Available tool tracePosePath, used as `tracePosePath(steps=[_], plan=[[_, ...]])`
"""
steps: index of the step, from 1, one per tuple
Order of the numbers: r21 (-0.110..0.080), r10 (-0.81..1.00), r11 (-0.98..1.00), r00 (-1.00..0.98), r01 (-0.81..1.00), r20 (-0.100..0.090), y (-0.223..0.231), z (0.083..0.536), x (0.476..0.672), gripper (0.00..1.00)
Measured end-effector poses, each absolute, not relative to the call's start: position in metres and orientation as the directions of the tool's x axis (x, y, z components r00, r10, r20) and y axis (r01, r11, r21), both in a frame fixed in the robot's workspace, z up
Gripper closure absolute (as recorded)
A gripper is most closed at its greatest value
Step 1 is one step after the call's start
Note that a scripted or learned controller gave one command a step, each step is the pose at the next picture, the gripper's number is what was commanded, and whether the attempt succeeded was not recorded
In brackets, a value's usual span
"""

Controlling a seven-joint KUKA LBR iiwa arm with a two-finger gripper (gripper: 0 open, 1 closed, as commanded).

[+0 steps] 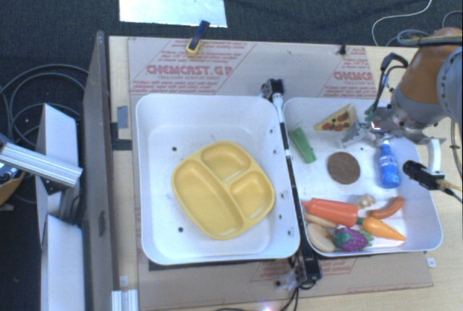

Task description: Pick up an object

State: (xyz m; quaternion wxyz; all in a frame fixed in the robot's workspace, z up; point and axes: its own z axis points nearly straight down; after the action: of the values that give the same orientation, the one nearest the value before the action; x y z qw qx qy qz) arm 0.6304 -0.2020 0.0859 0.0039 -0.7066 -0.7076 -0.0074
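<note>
Red printed lettering runs across the cardboard sheet that lies under the two bins. Along its far edge, above the left bin, the largest line reads roughly "CHEMCAST GP", with smaller red lines above and beneath it that are too fine to make out. The same print repeats at a slant on the sheet's far right corner, above the right bin, where the large letters again look like "CHEMCAST" and the small lines stay unreadable. The blue bottle in the right bin bears a pale patch that may be a label, but nothing on it can be read.
</note>
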Motion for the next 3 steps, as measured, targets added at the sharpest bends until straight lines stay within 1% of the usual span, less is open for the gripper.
tracePosePath(steps=[1,2,3], plan=[[0.009,1.0,0.007,-0.007,1.0,-0.002,-0.206,0.13,0.672,0.0],[-0.001,1.0,0.001,-0.001,1.0,0.0,-0.206,0.083,0.643,0.0],[-0.005,1.0,0.006,-0.006,1.0,0.001,-0.207,0.086,0.669,0.0]])
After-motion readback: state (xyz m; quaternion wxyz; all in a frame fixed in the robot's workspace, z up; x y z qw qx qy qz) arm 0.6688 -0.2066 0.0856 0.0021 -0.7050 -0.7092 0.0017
